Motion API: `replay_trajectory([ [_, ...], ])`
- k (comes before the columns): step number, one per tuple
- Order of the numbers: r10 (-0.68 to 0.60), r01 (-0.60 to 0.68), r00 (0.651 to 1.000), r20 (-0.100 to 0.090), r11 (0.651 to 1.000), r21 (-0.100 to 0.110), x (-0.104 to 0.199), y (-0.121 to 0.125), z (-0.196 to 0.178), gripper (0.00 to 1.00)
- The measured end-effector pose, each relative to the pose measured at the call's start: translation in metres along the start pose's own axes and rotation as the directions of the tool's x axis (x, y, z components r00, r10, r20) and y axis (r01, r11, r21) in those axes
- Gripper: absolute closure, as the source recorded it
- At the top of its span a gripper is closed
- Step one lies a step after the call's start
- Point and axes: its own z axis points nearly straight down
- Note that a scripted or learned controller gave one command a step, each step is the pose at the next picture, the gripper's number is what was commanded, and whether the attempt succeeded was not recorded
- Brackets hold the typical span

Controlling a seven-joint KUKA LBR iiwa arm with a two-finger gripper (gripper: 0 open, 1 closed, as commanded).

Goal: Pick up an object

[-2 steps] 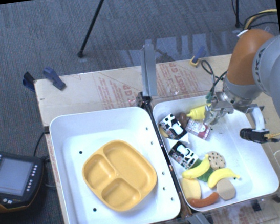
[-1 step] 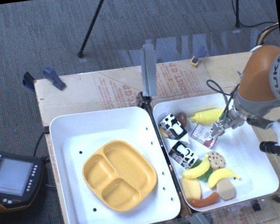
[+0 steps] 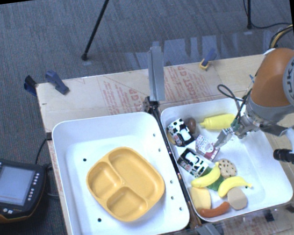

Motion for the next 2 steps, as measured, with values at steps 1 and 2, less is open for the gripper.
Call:
replay_trajectory([
  [1, 0.025, -0.025, 1.0, -0.007, 0.999, 0.024, 0.0114, 0.048, 0.0041, 0.0],
  [2, 0.022, -0.021, 1.0, -0.012, 1.0, 0.021, 0.014, 0.0503, -0.0048, 1.0],
])
